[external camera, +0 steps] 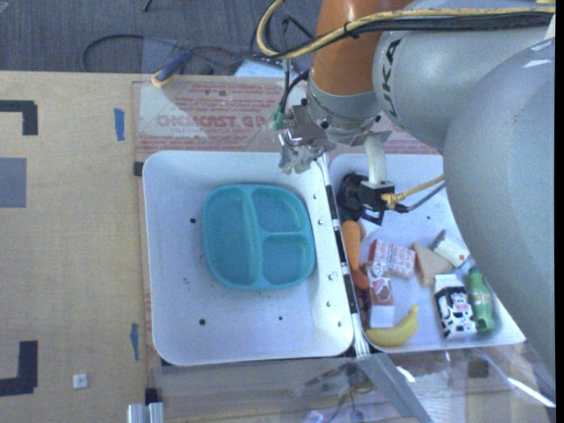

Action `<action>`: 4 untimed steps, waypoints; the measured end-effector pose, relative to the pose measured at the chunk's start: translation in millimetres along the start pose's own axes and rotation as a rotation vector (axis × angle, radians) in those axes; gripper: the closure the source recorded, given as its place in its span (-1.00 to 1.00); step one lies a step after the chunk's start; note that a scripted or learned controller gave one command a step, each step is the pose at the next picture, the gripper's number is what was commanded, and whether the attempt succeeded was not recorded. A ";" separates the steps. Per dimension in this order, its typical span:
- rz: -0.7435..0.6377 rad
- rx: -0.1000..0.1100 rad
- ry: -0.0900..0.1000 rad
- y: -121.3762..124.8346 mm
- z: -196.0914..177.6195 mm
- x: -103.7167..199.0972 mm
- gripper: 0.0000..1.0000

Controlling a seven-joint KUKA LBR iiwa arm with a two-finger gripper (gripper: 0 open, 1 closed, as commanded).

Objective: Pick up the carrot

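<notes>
The orange carrot [352, 243] lies lengthwise in the right bin [414, 223], close against its left wall. My gripper [295, 157] hangs above the far edge of the left bin [167, 263], near the divider between the bins. It is up and to the left of the carrot, well apart from it. I see nothing held by it.
A teal divided plate [260, 236] sits in the middle of the left bin. Around the carrot in the right bin lie a red and white packet [390, 258], a banana [394, 329], a bread wedge [430, 263], a cow-print carton [454, 311] and a green bottle [480, 298].
</notes>
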State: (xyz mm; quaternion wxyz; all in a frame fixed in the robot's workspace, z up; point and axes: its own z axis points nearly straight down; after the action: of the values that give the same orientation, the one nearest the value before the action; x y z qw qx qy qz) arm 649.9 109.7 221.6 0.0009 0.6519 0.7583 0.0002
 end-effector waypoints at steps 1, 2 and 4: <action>-0.004 -0.001 -0.002 1.1 -9.5 1.3 1.00; -0.006 -0.003 -0.003 2.2 -19.0 2.1 1.00; -0.011 -0.006 -0.006 4.4 -37.9 3.6 1.00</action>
State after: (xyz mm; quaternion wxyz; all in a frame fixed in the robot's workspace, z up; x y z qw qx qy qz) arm 653.7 114.0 259.5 0.0052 0.6478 0.7618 0.0003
